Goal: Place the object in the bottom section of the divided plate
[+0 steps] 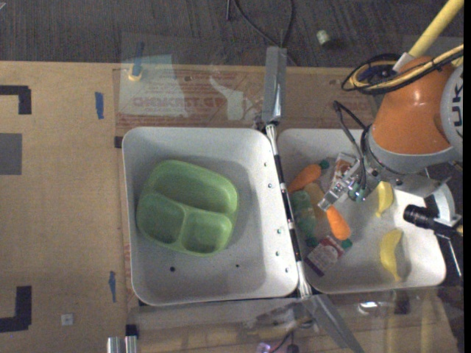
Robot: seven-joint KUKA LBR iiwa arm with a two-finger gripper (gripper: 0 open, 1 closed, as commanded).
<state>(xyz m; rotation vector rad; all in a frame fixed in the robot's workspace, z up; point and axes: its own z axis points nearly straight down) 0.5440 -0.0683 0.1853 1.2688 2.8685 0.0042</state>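
Though near gripper (352, 187), carrot (337, 223) just below.

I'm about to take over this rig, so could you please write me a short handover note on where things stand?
Claw: low over the right bin, above the toy pile; open or shut cannot be told.
Things: green divided plate in the left bin, nothing in its sections. Two orange carrots, two yellow bananas and a red packet lie in the right bin.
Done: nothing placed.
Left: pick an object, set it in the plate's bottom section.

Even overhead light, soft shadows, slight blur, mild grain.
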